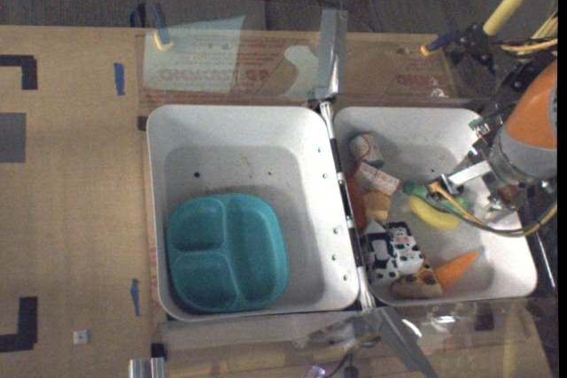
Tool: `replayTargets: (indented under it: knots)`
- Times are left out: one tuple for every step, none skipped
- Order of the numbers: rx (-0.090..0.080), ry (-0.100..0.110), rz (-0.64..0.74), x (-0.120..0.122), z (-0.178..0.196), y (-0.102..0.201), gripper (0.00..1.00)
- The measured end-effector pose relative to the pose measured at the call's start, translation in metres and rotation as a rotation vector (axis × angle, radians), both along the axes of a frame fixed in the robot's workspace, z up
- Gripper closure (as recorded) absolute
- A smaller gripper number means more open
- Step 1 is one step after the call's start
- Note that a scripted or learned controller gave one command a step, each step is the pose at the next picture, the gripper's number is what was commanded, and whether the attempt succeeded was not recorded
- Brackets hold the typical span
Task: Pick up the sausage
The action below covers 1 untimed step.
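Observation:
The sausage (355,194) is a reddish-brown piece lying along the left wall of the right bin (509,283), partly hidden by a pink block (378,181) and a yellow toy (379,207). My gripper (447,184) hangs low over the middle of the right bin, just above a yellow banana (433,216) and a green piece (416,189). It is well to the right of the sausage and apart from it. The grey arm with its orange band (539,118) reaches in from the right.
The right bin also holds a cow-patterned box (395,250), an orange carrot (457,267), a bread-like slice (416,284) and a brown-white toy (364,147). A teal divided plate (227,253) lies in the left bin (239,133). A black cable loops near the wrist.

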<state>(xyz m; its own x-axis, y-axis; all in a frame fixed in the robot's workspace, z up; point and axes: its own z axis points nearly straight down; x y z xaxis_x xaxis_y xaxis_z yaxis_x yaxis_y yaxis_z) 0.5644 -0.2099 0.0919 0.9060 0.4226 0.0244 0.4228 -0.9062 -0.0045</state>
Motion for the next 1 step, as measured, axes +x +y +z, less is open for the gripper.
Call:
replayTargets:
  knots:
    - [-0.006, 0.010, -0.001, -0.0031, 0.0080, -0.0027, 1.00]
